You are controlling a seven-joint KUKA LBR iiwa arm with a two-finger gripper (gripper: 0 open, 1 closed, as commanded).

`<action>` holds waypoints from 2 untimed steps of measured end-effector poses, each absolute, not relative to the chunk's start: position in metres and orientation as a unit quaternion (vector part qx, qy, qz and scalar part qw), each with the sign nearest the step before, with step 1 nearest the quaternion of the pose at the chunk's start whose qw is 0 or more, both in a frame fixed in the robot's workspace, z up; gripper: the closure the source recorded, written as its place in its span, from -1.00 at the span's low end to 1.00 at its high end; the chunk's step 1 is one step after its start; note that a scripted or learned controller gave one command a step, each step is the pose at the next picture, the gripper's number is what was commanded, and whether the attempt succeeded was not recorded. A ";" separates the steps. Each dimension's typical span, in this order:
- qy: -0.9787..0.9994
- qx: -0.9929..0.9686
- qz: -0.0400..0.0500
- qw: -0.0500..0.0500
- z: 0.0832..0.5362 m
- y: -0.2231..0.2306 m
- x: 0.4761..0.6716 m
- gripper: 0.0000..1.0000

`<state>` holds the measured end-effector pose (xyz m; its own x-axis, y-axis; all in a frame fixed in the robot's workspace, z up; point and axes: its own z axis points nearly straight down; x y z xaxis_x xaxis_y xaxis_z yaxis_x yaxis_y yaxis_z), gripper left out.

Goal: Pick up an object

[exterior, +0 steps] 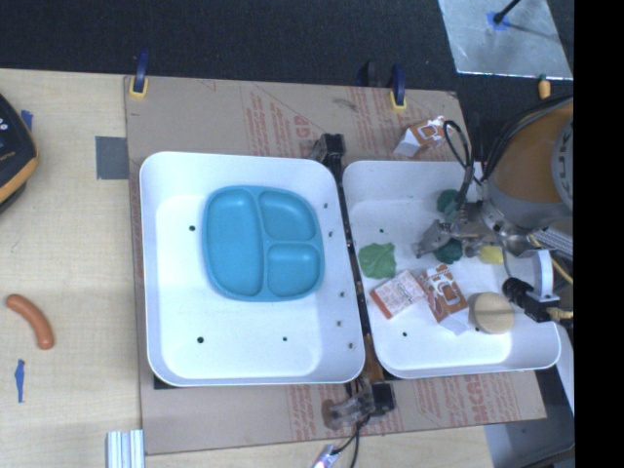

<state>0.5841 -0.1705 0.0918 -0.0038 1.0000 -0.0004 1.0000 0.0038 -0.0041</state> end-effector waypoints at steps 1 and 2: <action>-0.709 -0.705 0.002 0.001 0.102 -0.171 0.584 1.00; -0.709 -0.705 0.000 0.001 0.157 -0.117 0.613 1.00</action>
